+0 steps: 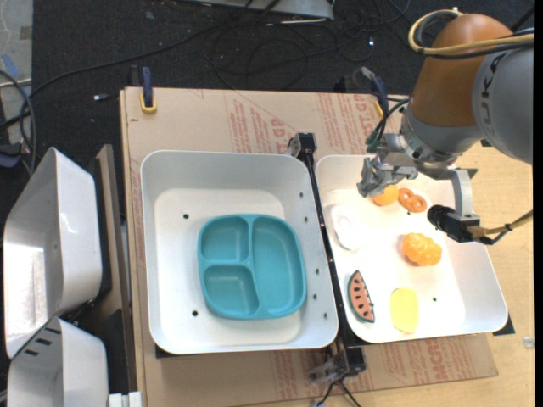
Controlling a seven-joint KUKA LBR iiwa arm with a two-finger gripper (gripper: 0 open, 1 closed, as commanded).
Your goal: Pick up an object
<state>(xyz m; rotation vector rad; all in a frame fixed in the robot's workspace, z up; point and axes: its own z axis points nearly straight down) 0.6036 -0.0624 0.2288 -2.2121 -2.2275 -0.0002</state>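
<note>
Lying nearest the lens, a watermelon slice (361,296) and a yellow piece (405,309) are sitting at the six o'clock end of the right bin (475,291). An orange lump (422,249) is resting mid-bin, a pretzel-shaped ring (412,199) toward twelve o'clock. The jaws (379,183) are pressing down at a small orange object (386,196) just at nine o'clock of the ring; their grip cannot be told. A teal divided plate (252,266) is occupying the left bin (170,185) on the counter (221,113).

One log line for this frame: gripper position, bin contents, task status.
gripper: low in right bin, at small orange piece | nearby: pretzel, orange, watermelon slice | left bin: teal divided plate | nothing lifted yet
</note>
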